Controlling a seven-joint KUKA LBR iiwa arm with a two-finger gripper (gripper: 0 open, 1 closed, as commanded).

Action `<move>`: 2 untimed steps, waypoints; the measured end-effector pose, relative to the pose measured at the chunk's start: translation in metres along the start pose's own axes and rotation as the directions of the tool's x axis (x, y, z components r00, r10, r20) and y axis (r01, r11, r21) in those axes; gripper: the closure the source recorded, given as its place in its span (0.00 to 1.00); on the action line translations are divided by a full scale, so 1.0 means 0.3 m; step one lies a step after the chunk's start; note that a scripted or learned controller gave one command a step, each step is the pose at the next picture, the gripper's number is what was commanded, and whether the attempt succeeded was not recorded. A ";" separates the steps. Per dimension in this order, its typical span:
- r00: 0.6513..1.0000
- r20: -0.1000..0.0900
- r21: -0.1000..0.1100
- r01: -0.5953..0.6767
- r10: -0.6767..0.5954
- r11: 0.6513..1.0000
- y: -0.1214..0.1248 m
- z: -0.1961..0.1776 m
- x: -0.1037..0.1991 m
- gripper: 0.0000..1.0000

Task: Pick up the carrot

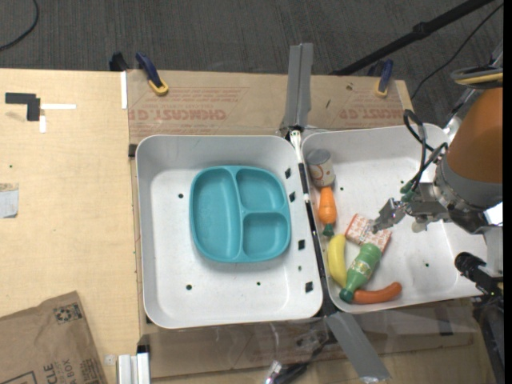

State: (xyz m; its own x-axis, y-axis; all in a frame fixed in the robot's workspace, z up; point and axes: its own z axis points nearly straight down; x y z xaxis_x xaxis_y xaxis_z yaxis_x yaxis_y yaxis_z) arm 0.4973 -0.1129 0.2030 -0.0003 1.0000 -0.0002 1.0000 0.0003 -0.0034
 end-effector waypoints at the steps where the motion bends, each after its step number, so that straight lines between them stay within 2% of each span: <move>1: 0.998 0.006 -0.019 0.061 -0.061 0.998 -0.037 0.333 0.030 0.00; 2: 1.000 0.001 -0.002 0.003 -0.003 1.000 -0.022 0.040 0.100 0.00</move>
State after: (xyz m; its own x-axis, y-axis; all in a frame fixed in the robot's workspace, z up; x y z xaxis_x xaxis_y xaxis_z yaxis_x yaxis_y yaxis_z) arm 0.4907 -0.0828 0.1910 -0.0031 1.0000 -0.0009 1.0000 0.0031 -0.0012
